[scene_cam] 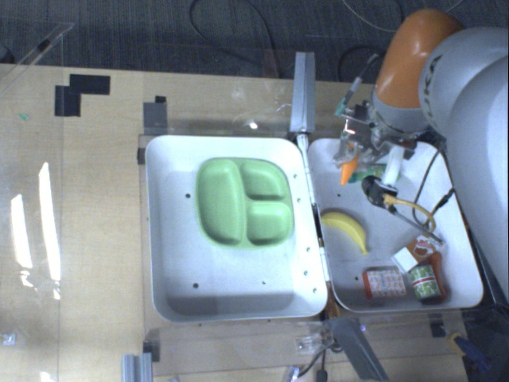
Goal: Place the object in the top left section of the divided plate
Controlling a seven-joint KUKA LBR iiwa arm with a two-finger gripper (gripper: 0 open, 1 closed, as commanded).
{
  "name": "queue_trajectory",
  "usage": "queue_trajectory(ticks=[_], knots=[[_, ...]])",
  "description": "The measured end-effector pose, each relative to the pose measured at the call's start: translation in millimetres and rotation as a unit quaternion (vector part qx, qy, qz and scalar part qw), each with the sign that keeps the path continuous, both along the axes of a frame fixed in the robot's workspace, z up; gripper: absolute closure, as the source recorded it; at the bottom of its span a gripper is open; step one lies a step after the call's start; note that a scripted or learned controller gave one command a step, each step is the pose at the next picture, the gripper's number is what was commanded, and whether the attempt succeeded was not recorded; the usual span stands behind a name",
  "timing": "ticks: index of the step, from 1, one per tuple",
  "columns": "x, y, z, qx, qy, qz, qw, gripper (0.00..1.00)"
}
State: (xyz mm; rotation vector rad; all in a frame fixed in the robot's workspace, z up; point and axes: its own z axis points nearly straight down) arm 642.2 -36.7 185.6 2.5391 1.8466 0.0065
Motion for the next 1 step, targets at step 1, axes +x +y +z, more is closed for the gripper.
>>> queue_trajectory(ticks=[1], knots=[[3.5,66.4,-0.9,-0.0006,0.0,0.133,0.9911,1.0]])
